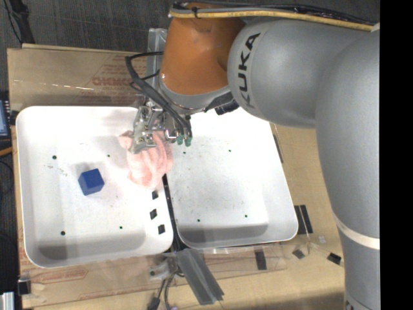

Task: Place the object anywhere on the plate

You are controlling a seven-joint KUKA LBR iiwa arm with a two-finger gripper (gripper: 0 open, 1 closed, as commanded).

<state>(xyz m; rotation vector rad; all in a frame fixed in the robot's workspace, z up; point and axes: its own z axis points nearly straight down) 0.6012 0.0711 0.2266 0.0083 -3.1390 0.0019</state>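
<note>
At the far left a dark carpeted floor (77, 11) runs behind the bench, and a sheet of brown cardboard (71, 70) with faint red print covers the bench top under both bins. The left bin (39, 192), a shallow white tray with rounded corners and a few small dark holes in its floor, lies to the left of the gripper. On its floor, well to the lower left of the gripper, sits a small blue cube (91, 181), apart from everything else.

The gripper (150, 133) hangs over the right-hand part of the left bin, close to the ridge where the two bins meet. A crumpled pink cloth-like object (148, 163) lies directly under and just below it, touching or nearly touching the metal fingers; its lower end drapes toward the ridge. The fingers are buried in cables and glare, so whether they are parted or closed on the pink object cannot be told.

Black tape marks (155, 215) sit along the ridge below the gripper. To the right of the gripper lies the right bin (258, 212), white and lightly speckled with dark flecks. Above it looms the arm (303, 70), its orange band just above the gripper and its grey body filling the right side. More cardboard and black tape scraps (302, 219) show at lower right.
</note>
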